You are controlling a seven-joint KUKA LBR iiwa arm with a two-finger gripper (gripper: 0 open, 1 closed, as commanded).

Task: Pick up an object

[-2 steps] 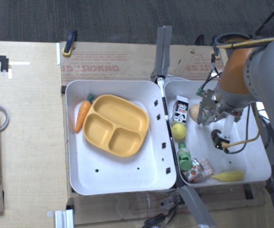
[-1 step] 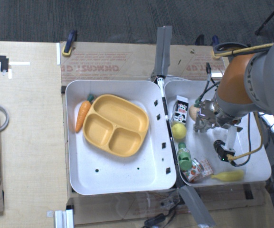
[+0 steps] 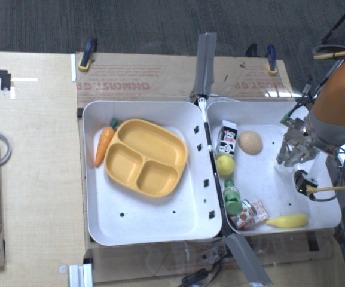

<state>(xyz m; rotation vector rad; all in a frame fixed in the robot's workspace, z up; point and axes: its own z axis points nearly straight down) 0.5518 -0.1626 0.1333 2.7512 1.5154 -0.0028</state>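
Note:
My gripper [image 3: 290,155] hangs over the right side of the right bin [image 3: 268,181], with bare bin floor beneath it. Its fingers point down and left and I see nothing between them. To its left lie a tan round bread roll [image 3: 250,142], a small black-and-white carton [image 3: 228,138] and a yellow lemon [image 3: 225,165]. Near the bin's front lie a green bottle [image 3: 232,199], a red-and-white packet [image 3: 250,214] and a yellow banana [image 3: 287,221].
The left bin [image 3: 100,208] holds a yellow three-part plate [image 3: 145,157] and an orange carrot [image 3: 104,144] beside it. A grey divider [image 3: 205,70] rises between the bins. Cables and a black fitting [image 3: 304,183] hang near the right bin's right wall.

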